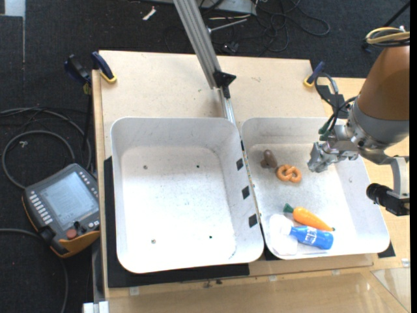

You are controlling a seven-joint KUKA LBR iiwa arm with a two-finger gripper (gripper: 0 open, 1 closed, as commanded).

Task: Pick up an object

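Observation:
The right bin holds an orange pretzel-shaped toy, a small brown figure, an orange carrot with a green top, a blue bottle and a white flat piece. My gripper hangs over the right bin, just right of the pretzel toy and apart from it. Nothing shows between its fingers.
The left bin lies beside the right one. A slanted metal rail reaches down to the divide between the bins. Clamps sit at the bench's back corners. A teach pendant lies on the floor at left.

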